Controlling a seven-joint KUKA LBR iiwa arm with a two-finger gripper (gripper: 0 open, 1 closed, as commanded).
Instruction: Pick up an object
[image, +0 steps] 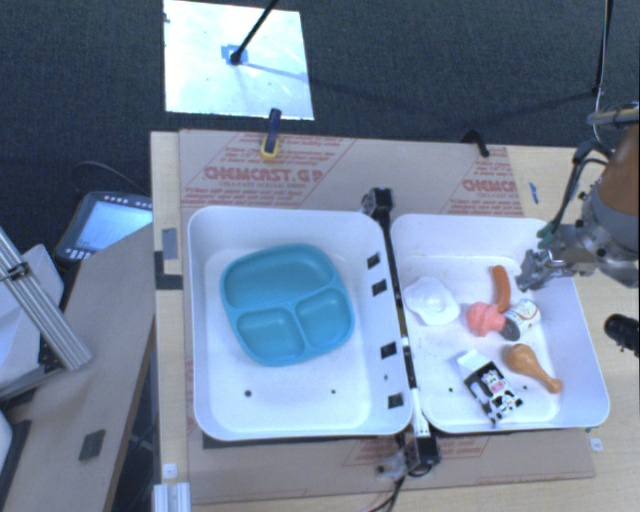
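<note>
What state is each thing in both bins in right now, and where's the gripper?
Blue tray: flat in left bin, compartments bare.
White lid: lying flat, right bin.
Orange sausage: lying beside the gripper.
Pink toy: on its side.
Drumstick: lying flat.
Black-and-white box: lying near front wall.
Gripper: over right bin, holding nothing visible.

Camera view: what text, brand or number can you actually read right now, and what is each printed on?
"CHEMCAST GP", red print on the board under the bins, left patch.
"CHEMC...", the same red print at the board's right, cut off by the right bin.
Fainter repeats of that red print elsewhere on the board: too pale to read.
Black-and-white box in the right bin: markings too small to read.
Tablet screen: too blurred to read.
</note>
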